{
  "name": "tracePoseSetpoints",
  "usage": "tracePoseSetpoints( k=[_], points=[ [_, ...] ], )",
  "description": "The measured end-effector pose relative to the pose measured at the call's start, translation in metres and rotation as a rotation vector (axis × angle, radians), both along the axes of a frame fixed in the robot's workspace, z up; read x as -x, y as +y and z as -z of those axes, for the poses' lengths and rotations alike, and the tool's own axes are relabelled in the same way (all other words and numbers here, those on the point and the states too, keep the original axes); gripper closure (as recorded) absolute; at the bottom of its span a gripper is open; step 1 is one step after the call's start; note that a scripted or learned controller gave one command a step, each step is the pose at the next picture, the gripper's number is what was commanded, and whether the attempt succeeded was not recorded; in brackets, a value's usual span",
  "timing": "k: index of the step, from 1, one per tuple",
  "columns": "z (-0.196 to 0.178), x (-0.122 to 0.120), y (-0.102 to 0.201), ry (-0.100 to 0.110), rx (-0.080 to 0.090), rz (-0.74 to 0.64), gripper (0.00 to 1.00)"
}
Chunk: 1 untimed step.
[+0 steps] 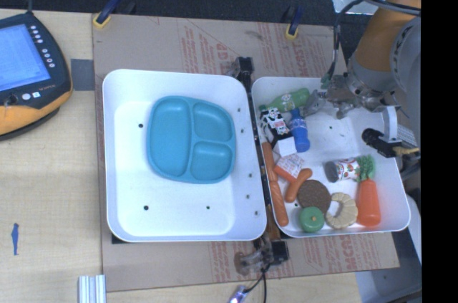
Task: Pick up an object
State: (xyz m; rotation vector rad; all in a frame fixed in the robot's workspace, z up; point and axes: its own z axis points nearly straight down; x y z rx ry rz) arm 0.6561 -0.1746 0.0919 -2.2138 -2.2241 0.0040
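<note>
Your gripper [336, 102] hangs over the right bin [396, 223]'s far edge (finger state: you cannot tell). Red print on the cardboard [207, 44] is unreadable.

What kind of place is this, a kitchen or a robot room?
Probably a robot lab, not a kitchen. A robot arm reaches over two white bins clamped to a workbench. One bin holds toy food, like a plastic carrot, and a control tablet lies beside them.
</note>
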Motion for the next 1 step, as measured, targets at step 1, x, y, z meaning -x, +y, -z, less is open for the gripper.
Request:
tracePoseSetpoints(
  k=[1],
  points=[
    [0.0002,0.0003,0.0378,0.001,0.0,0.0,0.0]
  ],
)
